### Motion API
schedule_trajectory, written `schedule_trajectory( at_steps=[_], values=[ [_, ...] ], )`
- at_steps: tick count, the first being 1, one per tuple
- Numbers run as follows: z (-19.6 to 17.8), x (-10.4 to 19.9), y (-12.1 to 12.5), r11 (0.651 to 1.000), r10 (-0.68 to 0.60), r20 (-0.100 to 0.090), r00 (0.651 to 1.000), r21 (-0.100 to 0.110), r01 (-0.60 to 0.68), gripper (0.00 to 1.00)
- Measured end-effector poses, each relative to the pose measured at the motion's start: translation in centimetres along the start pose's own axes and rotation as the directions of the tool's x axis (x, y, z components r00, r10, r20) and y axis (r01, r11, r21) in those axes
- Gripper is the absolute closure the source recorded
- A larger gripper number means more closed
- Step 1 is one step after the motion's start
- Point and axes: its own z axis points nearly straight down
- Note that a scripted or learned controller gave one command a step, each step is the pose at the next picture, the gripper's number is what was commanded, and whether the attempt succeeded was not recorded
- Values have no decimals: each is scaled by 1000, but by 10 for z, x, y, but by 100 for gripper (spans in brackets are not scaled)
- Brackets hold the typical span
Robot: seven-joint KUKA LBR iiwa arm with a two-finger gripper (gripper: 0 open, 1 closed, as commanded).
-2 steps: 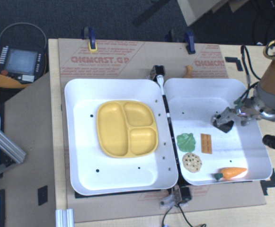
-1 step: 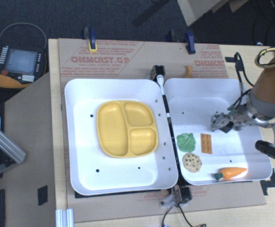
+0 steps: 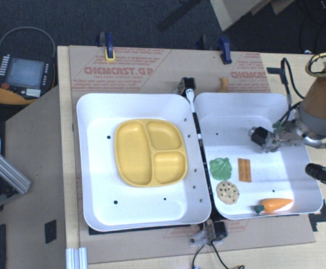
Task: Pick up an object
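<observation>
Reaching into the right bin (image 3: 237, 97), arm (image 3: 318, 106) low above its upper middle, grip state impossible to tell

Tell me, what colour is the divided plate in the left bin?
The divided plate is plain pale yellow; the camera view shows it clearly.

I logged four small items lying flat in the near half of the right bin (image 3: 235, 98). They were a crumpled green leaf piece (image 3: 220, 167), an orange-brown rectangular strip (image 3: 244, 170) just to its right, a round speckled cookie (image 3: 228, 192) just below the leaf in the view, and an orange carrot (image 3: 276, 204) along the near wall with its green stub pointing left. I could not tell whether leaf and cookie touched. I also noted a yellow three-compartment plate (image 3: 150, 152), resting flat mid-way in the left bin (image 3: 95, 167).
</observation>
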Motion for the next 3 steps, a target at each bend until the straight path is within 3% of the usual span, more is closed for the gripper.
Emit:
schedule_trajectory(
  at_steps=[2,3],
  values=[
    [-127,0,8,1000,-2,4,1000,-8,2,100],
    [-152,0,9,1000,-1,2,1000,-4,1,100]
  ],
)
